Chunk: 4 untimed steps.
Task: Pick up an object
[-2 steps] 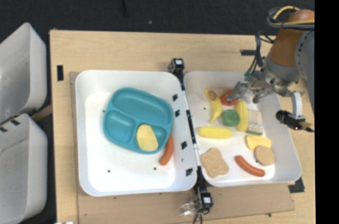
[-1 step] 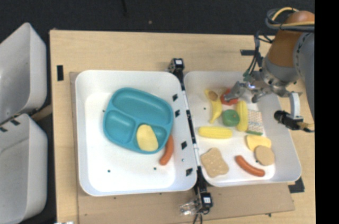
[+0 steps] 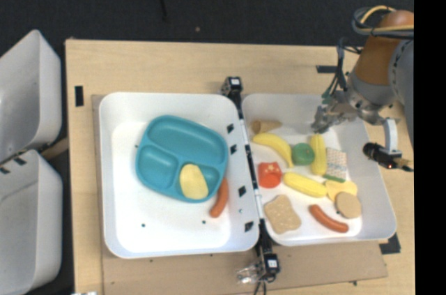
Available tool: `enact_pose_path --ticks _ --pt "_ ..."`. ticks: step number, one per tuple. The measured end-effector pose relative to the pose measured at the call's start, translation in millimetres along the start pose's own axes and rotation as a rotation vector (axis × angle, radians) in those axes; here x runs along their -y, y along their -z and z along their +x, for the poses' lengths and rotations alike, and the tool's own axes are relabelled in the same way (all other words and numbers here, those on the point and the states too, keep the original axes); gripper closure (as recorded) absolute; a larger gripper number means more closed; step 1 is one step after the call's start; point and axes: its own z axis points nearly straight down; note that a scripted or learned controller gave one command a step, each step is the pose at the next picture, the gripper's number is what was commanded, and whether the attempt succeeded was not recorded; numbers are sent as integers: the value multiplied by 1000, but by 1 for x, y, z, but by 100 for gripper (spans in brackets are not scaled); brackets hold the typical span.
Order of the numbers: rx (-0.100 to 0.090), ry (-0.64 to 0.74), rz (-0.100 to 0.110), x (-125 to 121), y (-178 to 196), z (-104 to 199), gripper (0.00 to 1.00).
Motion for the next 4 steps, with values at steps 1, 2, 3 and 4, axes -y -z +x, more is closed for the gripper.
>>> enact_pose_path --ticks 1,2,3,4 --pt "1 1 4 -2 63 -5 100" --pt "1 6 3 -4 117 -7 100" --pt "-3 10 11 16 111 49 100" --pt "-3 10 10 31 121 92 100"
